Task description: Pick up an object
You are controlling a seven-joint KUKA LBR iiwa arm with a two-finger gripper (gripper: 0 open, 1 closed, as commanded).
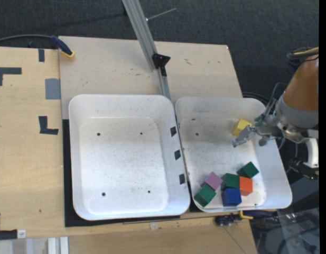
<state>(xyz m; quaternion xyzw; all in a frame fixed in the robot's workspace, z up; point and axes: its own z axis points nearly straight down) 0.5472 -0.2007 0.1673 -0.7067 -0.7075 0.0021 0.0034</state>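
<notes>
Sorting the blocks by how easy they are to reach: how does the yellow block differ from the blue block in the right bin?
The small yellow block sits alone near the far side of the right white bin, beside the gripper; the blue block is packed among other blocks at the near edge. The yellow one looks turned at an angle, the blue squarer to the view. Both look like similar-sized cubes.

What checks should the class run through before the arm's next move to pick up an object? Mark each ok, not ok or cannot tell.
1. Gripper is over the right bin: ok.
2. Yellow block beside the gripper, apart from the other blocks: ok.
3. Block held between the jaws: cannot tell.
4. Cluster of blocks lies away from the gripper, near the front rim: ok.
5. Block lifted off the bin floor: cannot tell.
</notes>
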